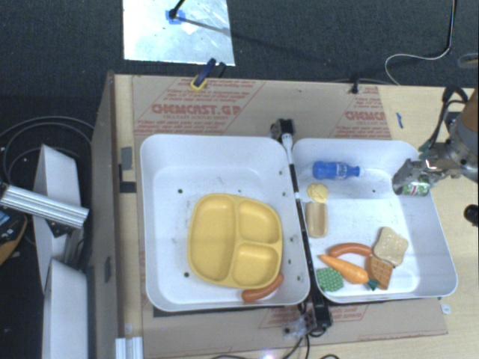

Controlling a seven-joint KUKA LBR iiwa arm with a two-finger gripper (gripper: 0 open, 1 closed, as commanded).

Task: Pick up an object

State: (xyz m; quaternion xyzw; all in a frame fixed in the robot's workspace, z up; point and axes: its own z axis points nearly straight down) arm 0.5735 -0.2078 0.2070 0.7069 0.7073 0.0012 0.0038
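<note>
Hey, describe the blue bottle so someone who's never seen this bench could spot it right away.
Look at the right white bin of the two side by side. Near its far wall, lying on its side, is the small blue bottle, just beyond a pale yellow round piece. It is the one blue item in that bin; its neighbours are yellow, tan, orange and green play food.

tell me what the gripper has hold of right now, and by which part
It cannot be told. The gripper sits at the right bin's right rim with something small and green at its tip, but whether that is gripped, or where, is too blurred to see.
</note>
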